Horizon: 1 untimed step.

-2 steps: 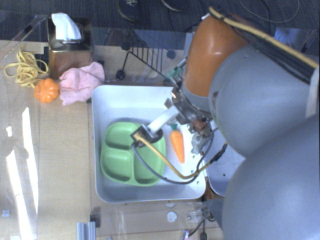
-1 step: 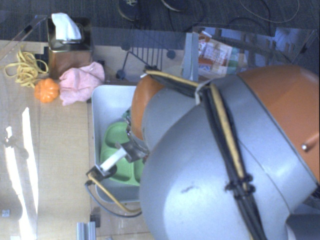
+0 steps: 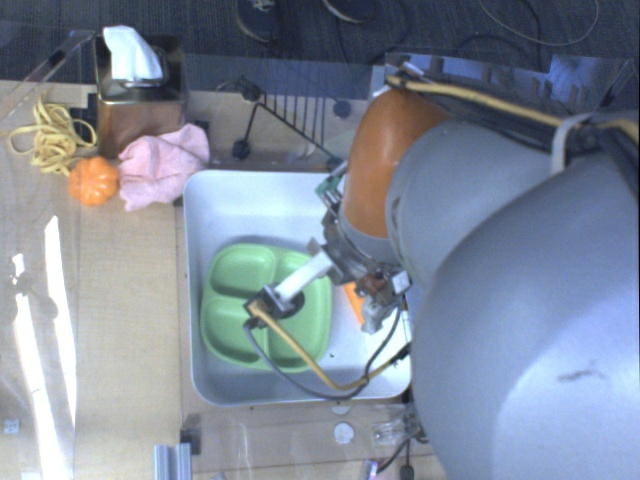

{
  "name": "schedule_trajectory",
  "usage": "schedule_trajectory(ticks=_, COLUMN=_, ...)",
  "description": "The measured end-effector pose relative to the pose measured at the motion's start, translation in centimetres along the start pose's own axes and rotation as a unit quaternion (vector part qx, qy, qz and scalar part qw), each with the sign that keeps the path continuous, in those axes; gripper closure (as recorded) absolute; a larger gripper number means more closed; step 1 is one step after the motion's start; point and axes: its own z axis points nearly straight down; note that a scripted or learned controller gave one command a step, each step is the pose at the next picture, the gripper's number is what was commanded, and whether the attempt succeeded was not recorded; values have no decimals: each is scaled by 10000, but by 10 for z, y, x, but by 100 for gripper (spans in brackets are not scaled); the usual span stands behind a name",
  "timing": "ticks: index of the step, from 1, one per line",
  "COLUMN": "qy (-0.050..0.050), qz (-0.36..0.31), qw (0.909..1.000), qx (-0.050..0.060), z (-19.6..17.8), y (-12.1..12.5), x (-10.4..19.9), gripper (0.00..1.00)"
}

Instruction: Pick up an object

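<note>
Green divided plastic plate [image 3: 232, 273] lies flat in the left half of the shallow white bin [image 3: 255, 196], close to its left wall. We start well left of that bin, on the pale wooden counter [image 3: 100, 318]: a coil of yellow cord [image 3: 45, 133], then a small round orange ball [image 3: 92, 180] touching a crumpled pink cloth [image 3: 160, 163], which reaches the bin's upper left corner. Just behind the cloth stands a brown box [image 3: 135, 118] with white tissue [image 3: 130, 53] sticking up. Inside the bin, just right of the plate, we see a small orange piece [image 3: 354, 303]. The grey arm [image 3: 500, 268] with its orange band [image 3: 385, 158] covers the bin's right side, and its jaws are low beside the orange piece; we cannot tell whether they are released or clenched.
</note>
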Motion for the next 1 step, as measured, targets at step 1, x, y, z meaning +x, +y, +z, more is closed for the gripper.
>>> schedule_trajectory(ticks=1, qy=27, qz=1231, qw=9924, qx=-17, z=-102, y=-21, x=14, gripper=100)
